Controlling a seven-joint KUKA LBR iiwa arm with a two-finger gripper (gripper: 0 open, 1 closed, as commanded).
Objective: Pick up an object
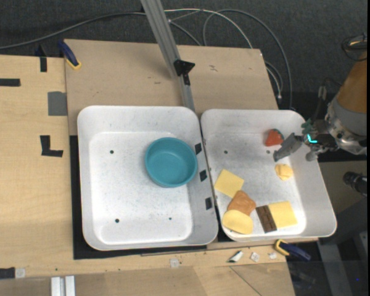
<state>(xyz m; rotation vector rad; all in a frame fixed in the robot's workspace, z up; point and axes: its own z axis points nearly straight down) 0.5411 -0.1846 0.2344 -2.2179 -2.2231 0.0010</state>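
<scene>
Right bin (308, 224), near edge: yellow lump (237, 222), brown piece (242, 201), yellow block w/ dark strip (277, 215). Small yellow ball (284, 172) at 6 o'clock just beside end effector (293, 148); grip can't tell. Red item (273, 137) at its 10 o'clock. Blue bowl (171, 161) in left bin (98, 184).

A robotics lab. A plywood table (142, 73) carries two shallow white bins (98, 165) set side by side on a dark mat. Black tape marks (46, 145) dot the wood, clamps (69, 54) grip its edges, loose cables (234, 23) trail over dark carpet, and a metal pole (163, 29) slants overhead. Toy food pieces (228, 182) lie in one bin.
</scene>
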